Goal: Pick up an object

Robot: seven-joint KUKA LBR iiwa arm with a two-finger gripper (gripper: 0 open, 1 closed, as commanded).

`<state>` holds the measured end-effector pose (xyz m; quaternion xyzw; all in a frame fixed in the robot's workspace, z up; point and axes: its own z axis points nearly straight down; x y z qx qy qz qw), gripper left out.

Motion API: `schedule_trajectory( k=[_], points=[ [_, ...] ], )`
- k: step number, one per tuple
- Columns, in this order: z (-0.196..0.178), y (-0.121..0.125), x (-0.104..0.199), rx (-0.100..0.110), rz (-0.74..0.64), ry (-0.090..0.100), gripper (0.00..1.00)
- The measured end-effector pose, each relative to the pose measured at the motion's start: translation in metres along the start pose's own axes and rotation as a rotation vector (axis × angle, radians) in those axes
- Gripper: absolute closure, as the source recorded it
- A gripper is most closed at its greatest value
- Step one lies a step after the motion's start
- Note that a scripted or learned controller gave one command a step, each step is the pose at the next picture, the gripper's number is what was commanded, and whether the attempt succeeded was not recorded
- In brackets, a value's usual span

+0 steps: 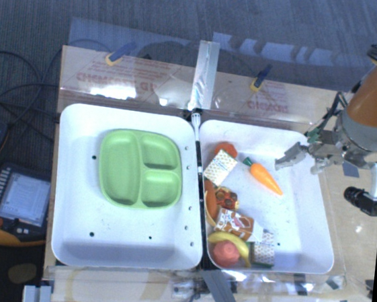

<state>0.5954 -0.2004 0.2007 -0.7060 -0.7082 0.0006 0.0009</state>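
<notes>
Hanging over the right bin's [316, 216] upper right corner, the gripper [304, 159] shows two grey fingers spread apart, one [289, 158] pointing down-left toward the bin floor, the other near the bin's right rim. Nothing sits between them, and they touch none of the objects. The arm [370, 100], with its orange band, comes in from the right and is cut off by the frame edge.

The carrot [265, 177] lies just left of the gripper, on bare bin floor, tilted with its green tip up-left. It is the nearest object to the fingers and stands apart from the rest.

Other items crowd the right bin's left side in a tight pile along the wall: a checkered packet [219, 167] over something orange-red, a printed snack bag [233, 221] below it, then a banana [227, 240] and a red apple [225, 253] at the lower corner, beside a small dark packet [265, 252]. Which pieces overlap which in this pile is hard to make out, and the labels are too blurred to read.

The right half of that bin's floor is open, from the carrot down to the lower right corner.

The left bin [69, 187] holds a green divided tray [142, 169] near its middle, with bare white floor all round it. A raised divider [195, 181] separates the two bins.
</notes>
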Motion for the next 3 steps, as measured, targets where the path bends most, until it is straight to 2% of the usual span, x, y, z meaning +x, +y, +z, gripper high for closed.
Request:
schedule_trajectory(
  k=[1,2,3],
  points=[
    [0.112,0.032,0.022,-0.009,0.200,-0.003,0.00],
    [0.101,0.033,0.022,-0.011,0.198,-0.007,1.00],
    [0.021,0.042,0.065,0.000,0.176,-0.001,1.00]
  ],
)
